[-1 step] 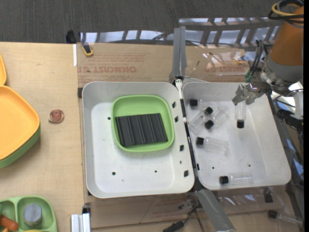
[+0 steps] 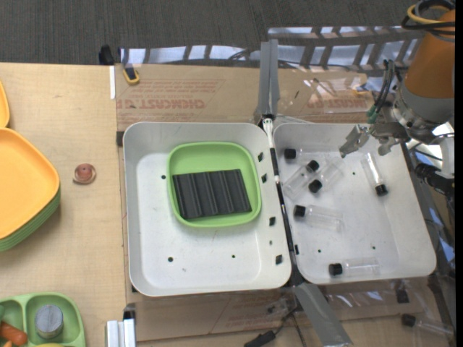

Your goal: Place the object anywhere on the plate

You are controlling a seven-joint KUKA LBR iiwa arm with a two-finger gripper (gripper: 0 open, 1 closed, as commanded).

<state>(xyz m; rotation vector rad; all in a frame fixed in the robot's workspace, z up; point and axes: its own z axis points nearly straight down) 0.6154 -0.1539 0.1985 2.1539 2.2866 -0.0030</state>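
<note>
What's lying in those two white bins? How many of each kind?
Black-capped vials: 6
Green plate: 1
Dark ridged mat: 1
Total: 8

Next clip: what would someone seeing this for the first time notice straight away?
First, the green plate in the left bin, with a dark ribbed slab lying on it. Next, the clear black-capped tubes scattered across the right bin. The arm's gripper hangs over that bin's far right corner, and orange plates are stacked at the bench's left edge.
</note>
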